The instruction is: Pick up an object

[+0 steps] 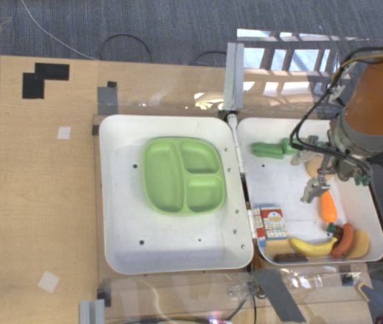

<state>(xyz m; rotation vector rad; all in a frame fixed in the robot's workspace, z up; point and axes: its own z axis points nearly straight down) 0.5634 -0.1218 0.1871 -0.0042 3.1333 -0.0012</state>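
Observation:
The right bin [272, 181] holds several toy foods. An orange carrot [328, 208] lies right of its middle, with a green vegetable piece [269, 150] near the back wall. A yellow banana [311, 247] and a red-brown sausage [342, 240] rest along the front wall. A small red and white box [272, 223] sits at the front left. My gripper [315, 189] hangs over the bin just up and left of the carrot, under the grey wrist and orange band. A pale tan object [311, 165] is partly hidden behind it.
The left bin [121, 241] holds a green divided plate [183, 175]. A tan piece [360, 243] lies beside the sausage and a dark brown piece [287, 256] lies under the banana. A metal divider [241, 181] runs between the bins. Black cables loop above the right bin.

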